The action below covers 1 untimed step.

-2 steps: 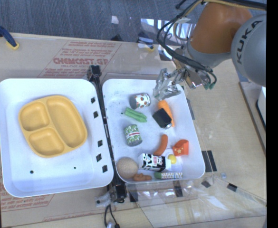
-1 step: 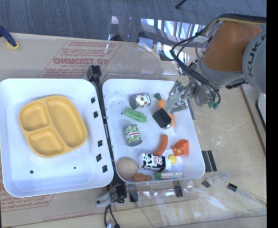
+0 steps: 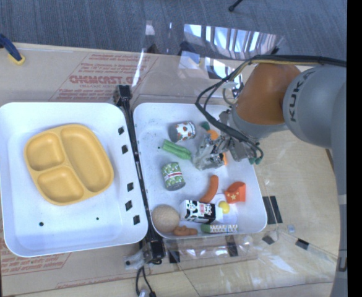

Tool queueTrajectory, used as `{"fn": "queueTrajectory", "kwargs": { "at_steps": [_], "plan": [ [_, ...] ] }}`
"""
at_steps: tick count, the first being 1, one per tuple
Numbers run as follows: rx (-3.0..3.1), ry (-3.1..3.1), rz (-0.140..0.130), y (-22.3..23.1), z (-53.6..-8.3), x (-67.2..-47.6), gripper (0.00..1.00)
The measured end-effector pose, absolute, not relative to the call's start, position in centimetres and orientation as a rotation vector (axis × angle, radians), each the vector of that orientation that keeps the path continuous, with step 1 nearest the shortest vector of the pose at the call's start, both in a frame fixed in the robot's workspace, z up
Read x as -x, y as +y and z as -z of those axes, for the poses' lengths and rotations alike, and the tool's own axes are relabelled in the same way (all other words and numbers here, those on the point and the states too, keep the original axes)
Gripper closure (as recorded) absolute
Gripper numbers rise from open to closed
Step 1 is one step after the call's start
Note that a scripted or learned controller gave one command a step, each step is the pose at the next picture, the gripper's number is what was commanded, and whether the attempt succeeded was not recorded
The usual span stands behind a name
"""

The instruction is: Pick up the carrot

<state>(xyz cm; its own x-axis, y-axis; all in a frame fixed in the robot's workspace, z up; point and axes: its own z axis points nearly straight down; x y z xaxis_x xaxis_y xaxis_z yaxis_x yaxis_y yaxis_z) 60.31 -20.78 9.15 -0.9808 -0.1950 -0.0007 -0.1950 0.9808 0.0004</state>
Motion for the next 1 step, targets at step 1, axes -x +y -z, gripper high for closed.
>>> {"fn": "queueTrajectory", "kwargs": {
  "at_steps": [1],
  "plan": [
    [0.141,3.125,0.008,-21.07,-21.35,-63.9,1.0]
  ]
}}
